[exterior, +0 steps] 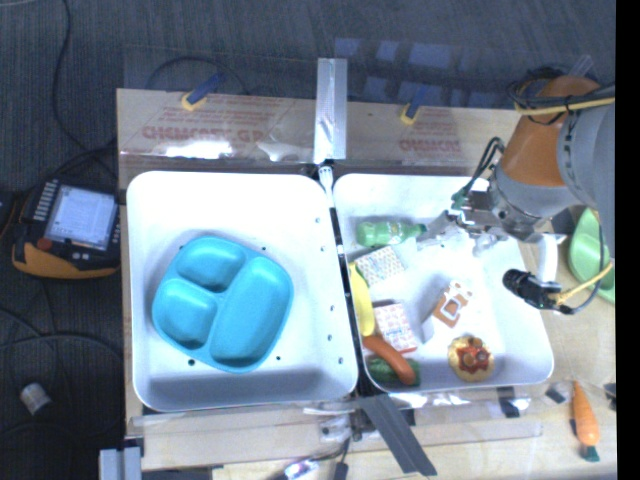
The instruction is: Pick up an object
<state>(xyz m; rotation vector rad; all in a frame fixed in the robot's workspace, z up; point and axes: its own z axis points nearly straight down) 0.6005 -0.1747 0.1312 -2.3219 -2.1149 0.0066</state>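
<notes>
Before you, two bins sit side by side. The left bin (140,298) holds a divided tray (222,302). In the right bin (520,353), a bottle (388,232) lies toward the back, a carrot (388,358) at the front left, and a round fruit (470,357) to its right.
</notes>
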